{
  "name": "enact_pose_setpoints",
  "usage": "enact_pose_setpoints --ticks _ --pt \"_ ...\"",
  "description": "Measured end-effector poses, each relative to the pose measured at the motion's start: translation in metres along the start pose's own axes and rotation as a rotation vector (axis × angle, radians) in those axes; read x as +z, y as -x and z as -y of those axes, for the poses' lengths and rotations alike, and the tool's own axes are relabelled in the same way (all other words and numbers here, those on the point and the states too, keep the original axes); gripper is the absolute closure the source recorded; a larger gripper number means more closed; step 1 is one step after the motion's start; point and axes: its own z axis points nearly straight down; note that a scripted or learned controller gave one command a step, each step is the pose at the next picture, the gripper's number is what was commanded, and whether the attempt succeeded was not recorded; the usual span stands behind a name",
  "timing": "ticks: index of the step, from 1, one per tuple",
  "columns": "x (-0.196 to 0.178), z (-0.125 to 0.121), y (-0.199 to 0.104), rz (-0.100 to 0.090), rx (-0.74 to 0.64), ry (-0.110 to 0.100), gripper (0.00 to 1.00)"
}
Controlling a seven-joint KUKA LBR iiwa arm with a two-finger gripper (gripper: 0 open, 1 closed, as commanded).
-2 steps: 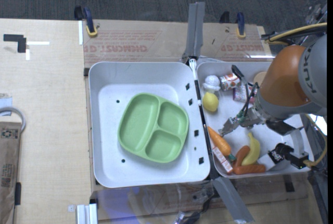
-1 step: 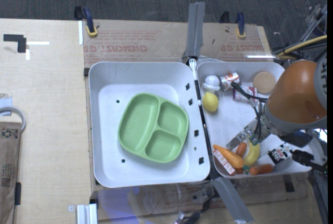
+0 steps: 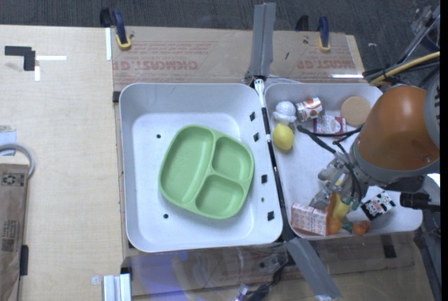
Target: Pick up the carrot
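The carrot [image 3: 334,224] is a small orange piece near the front wall of the right bin [image 3: 301,173], next to a pink carton [image 3: 309,218]. A yellow-green piece [image 3: 340,206] rises just above it, touching it. My gripper [image 3: 334,186] hangs low over the front part of that bin, directly above the yellow-green piece and the carrot. The arm's orange band [image 3: 395,128] hides the bin's right side. Whether the carrot is between the gripper's parts cannot be made out.
The right bin also holds a lemon [image 3: 283,136], a white lump [image 3: 284,110], a small can [image 3: 309,109], a tan disc [image 3: 355,109], a flat packet [image 3: 327,126], a black-and-white item [image 3: 379,206] and a small red-orange bit [image 3: 360,228]. A green divided plate [image 3: 207,171] lies in the left bin [image 3: 140,152].
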Motion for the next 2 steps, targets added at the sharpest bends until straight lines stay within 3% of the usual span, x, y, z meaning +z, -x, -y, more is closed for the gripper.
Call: enact_pose_setpoints --ticks 1,2 --pt "-0.009 0.0 0.001 0.0 0.004 0.001 1.0" --pt "-0.073 0.051 0.032 -0.008 -0.23 -0.003 1.0"
